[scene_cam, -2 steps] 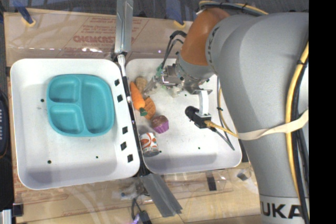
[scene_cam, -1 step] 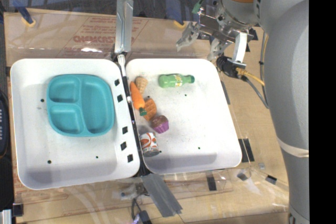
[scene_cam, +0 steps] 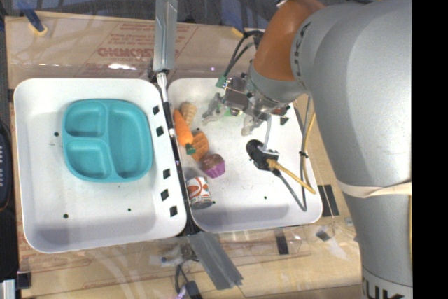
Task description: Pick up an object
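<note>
Looking down at a slant on a bench, the view takes in two shallow white bins set side by side. A teal divided plate (scene_cam: 108, 140) with three compartments lies flat in the left bin (scene_cam: 28, 171), towards its upper middle. A small cluster of toy foods lies in the right bin (scene_cam: 280, 210), close along its left wall. From top to bottom of the view they are: a small tan lumpy piece (scene_cam: 187, 110); an orange toy carrot (scene_cam: 183, 128) lying lengthwise beside the wall, its upper end touching the tan piece; an orange ridged piece (scene_cam: 200, 143) just right of the carrot's lower end; a purple cupcake (scene_cam: 214, 165) just below that; and a red and white can (scene_cam: 198, 191) near the bin's lower left corner, a little apart from the cupcake. A large grey arm (scene_cam: 350, 66) with an orange band reaches in from the right and bends down over the upper middle of the right bin. Its gripper (scene_cam: 231, 119) hangs there with its two silver fingers (scene_cam: 212, 110) spread wide and nothing between them. The gripper sits just right of the tan piece and the carrot, touching none of the toys.
</note>
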Available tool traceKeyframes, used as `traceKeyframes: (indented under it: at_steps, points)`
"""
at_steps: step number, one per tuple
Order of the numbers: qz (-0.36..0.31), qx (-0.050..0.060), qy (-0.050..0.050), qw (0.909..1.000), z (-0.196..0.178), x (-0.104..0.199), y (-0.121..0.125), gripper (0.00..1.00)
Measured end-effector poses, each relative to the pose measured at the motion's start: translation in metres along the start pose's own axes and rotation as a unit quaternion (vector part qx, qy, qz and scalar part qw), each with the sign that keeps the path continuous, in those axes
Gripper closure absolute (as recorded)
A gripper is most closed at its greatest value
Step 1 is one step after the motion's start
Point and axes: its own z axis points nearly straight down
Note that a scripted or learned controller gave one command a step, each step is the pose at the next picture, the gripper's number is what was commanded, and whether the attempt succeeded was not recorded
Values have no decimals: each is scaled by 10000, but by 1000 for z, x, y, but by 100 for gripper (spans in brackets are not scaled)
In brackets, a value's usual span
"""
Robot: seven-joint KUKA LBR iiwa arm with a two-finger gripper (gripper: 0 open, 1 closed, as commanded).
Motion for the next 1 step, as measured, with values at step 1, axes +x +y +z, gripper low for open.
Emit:
traceKeyframes:
  at_steps: [1]
  points:
    - [-349, -45, 11, 9994, -19, 29, -118, 0]
